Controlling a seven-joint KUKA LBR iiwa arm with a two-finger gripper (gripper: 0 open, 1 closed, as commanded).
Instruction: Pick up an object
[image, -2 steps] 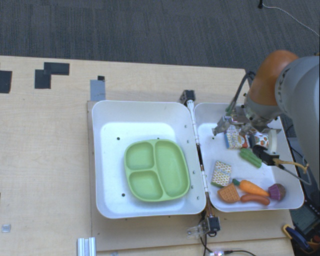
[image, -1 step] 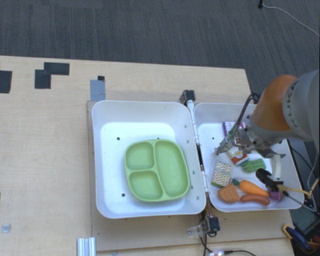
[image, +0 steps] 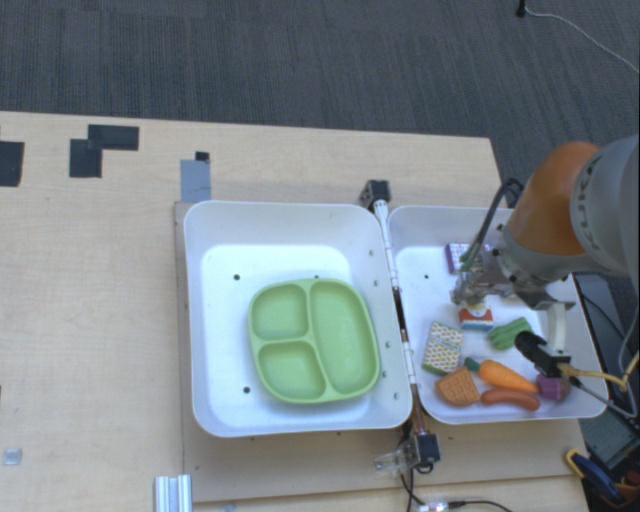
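Gripper (image: 470, 292) over right bin (image: 420, 262) | finger state: cannot tell | advice: centre on red-white block (image: 476, 319), descend straight, avoid toy carrot (image: 505, 377).

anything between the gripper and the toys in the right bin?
Nothing visible. The gripper is low in the right bin, just above the small red-and-white block, with the other toys close beside it.
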